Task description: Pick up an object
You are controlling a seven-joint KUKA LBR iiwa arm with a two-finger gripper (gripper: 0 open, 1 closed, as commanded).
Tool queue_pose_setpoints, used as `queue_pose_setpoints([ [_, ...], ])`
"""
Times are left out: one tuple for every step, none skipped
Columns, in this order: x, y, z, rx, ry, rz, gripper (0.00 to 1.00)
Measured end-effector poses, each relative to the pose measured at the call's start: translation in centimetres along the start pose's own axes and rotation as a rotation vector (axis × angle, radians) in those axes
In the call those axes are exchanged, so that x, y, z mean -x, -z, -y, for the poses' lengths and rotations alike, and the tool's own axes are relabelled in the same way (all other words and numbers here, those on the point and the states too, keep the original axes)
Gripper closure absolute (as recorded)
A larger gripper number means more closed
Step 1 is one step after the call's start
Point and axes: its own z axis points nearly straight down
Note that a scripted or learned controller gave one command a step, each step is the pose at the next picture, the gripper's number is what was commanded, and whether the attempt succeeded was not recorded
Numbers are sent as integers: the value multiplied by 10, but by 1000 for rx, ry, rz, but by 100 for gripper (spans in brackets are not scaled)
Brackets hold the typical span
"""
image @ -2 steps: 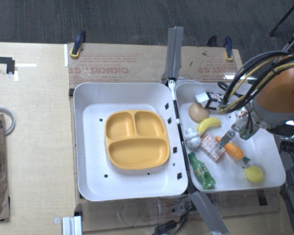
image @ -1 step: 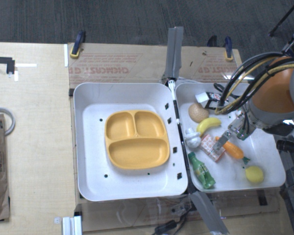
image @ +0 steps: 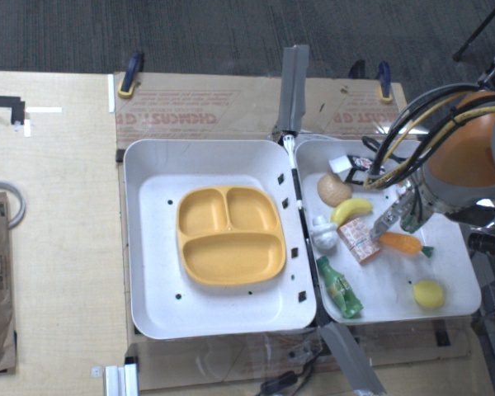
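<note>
In the camera view my gripper hangs low over the middle of the right bin, coming in from the right on the grey arm with its orange band. It sits just above the left end of an orange carrot and beside a red-and-white packet. A yellow banana and a tan potato lie to its upper left. Toward the bin's front right corner rests a lemon. Nothing is visibly held.
A green packet lies at the right bin's front left, with a white item above it and a small white box at the back. The left bin holds a yellow divided plate. Black cables loop above the arm.
</note>
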Motion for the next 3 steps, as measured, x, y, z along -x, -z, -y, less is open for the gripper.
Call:
queue_pose_setpoints([
  [0, 0, 0, 0, 0, 0, 0],
  [37, 34, 39, -3, 307, -4, 0],
  [2, -10, -9, -1, 498, -4, 0],
])
